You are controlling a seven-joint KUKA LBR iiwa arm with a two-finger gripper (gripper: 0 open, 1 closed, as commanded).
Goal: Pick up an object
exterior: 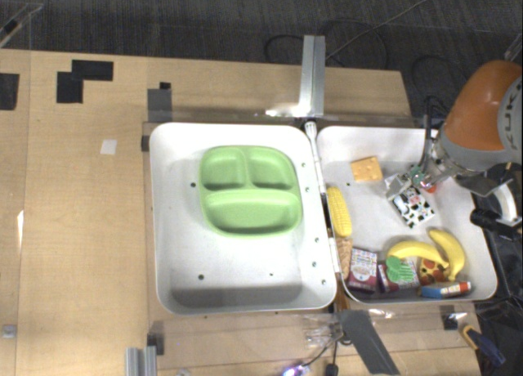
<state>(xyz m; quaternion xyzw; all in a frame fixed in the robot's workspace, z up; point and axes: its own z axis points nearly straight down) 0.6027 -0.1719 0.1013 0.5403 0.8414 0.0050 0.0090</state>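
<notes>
My gripper (409, 182) hangs low over the right bin (482, 227), reaching in from the right under the orange-banded wrist (482, 117). Directly beneath and touching its tip lies a small white object with black spots (414, 209). An orange cracker square (366, 170) sits to the gripper's left. A yellow corn cob (339, 209) lies along the bin's left wall. Two bananas (433, 252) rest near the front of the bin.
The left bin (176, 227) bears a green divided plate (248, 189). Along the right bin's front edge are a dark snack packet (364, 270), a green packet (400, 270) and a marker (446, 289). A metal post (313, 76) stands behind the bins.
</notes>
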